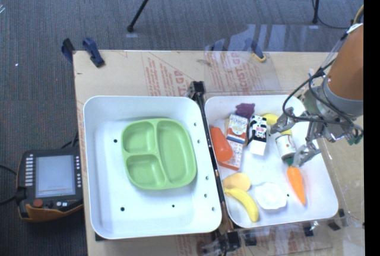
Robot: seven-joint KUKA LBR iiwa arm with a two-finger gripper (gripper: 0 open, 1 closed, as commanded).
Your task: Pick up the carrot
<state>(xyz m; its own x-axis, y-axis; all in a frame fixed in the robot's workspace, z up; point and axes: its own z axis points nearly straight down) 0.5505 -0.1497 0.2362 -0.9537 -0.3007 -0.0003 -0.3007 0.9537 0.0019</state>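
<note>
The carrot (297,185) is orange and lies lengthwise near the right wall of the right bin (330,189), thick end towards the back, tip towards the front. My gripper (301,156) hangs just above the carrot's thick end, reaching in from the right below the grey wrist and orange band. It is between the carrot and a small white can (285,145). Nothing shows in its grasp.
Beside the carrot the right bin holds a white bowl (270,196), a banana (244,202), a yellow-orange fruit (236,180), two small cartons (237,130), a red-orange item (221,145) and a purple piece (244,109). A green divided plate (159,152) lies in the left bin (98,130).
</note>
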